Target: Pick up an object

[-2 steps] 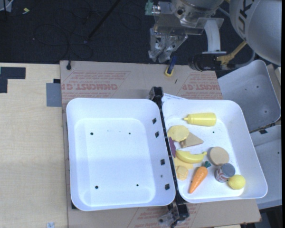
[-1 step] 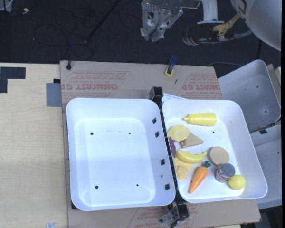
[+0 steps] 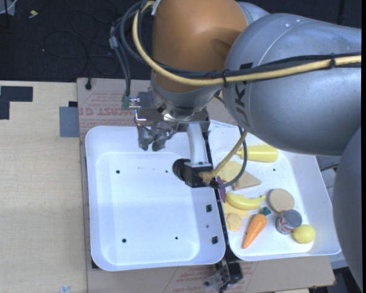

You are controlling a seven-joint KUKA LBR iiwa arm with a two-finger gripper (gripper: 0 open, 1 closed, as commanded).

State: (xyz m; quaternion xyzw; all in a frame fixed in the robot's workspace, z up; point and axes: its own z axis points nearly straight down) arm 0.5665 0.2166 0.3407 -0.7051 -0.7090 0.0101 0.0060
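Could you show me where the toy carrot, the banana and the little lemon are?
carrot (image 3: 254, 229), camera view, middle of its orange body.
banana (image 3: 244, 201), camera view, middle of its curve.
lemon (image 3: 304, 234), camera view, centre of its yellow skin.

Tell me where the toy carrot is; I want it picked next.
The carrot lies in the right bin, near its front edge, between the banana and the small can.

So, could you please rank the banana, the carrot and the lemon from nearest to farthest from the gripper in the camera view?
1. The banana, in the right bin near the divider, is nearest the gripper.
2. The carrot, below the banana, comes next.
3. The lemon, by the right bin's lower right corner, is farthest.
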